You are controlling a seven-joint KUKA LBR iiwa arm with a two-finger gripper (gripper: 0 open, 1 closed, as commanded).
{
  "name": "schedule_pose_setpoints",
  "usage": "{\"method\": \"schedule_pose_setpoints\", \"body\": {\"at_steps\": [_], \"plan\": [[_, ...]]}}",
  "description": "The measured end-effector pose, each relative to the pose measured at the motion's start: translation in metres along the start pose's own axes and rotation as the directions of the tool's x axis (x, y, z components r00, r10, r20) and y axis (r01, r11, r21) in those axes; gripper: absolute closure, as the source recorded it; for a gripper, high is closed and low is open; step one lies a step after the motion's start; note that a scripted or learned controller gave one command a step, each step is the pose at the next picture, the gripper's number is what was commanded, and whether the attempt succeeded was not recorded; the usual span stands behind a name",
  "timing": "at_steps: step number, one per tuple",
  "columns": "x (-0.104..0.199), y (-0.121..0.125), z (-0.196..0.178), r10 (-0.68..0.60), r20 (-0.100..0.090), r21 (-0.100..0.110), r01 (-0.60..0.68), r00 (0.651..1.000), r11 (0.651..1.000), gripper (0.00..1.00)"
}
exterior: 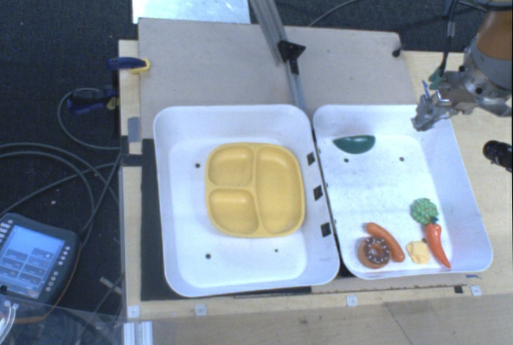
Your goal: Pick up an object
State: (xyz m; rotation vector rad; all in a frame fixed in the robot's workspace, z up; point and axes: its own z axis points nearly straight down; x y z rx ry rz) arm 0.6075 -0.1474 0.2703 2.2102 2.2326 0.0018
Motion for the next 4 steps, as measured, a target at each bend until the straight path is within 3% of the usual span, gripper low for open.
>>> {"method": "schedule_pose_setpoints", "body": {"at_steps": [2, 3, 4], "plan": [[0.1, 0.023, 0.008, -0.001, -0.001, -0.002, 0.001, 1.0, 1.0, 1.0], [0.152, 0.026, 0.026, -0.001, -0.001, 0.001, 0.001, 1.0, 1.0, 1.0], [0.205, 0.022, 0.021, -0.002, -0.002, 0.0, 0.002, 1.0, 1.0, 1.0]]}}
